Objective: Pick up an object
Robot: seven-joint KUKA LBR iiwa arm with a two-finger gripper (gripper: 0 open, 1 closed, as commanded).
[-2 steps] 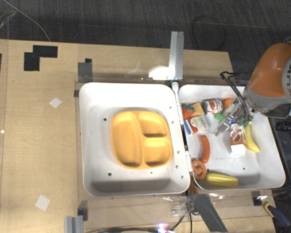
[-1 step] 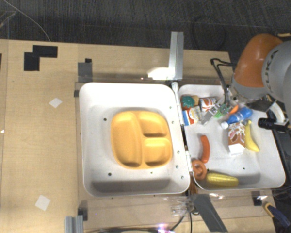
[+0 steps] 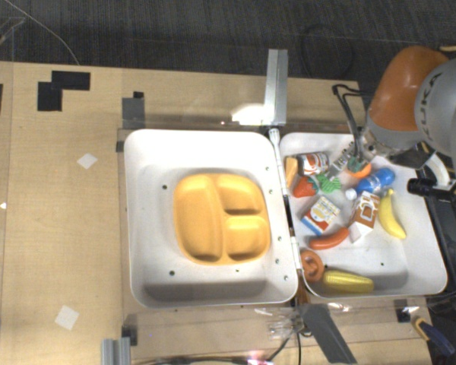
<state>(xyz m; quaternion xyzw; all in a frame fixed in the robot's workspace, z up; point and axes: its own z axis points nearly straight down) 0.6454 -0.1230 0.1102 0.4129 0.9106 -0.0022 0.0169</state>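
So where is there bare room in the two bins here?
The left bin has bare floor all around the yellow tray. The right bin is crowded at its middle and top; bare floor lies below the banana, right of the corn.

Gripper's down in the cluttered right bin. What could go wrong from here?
1. The gripper sits among tightly packed items, the carrot and blue bottle; it may pinch two or none.
2. The pile is near the right bin's back wall, so the fingers may hit it.
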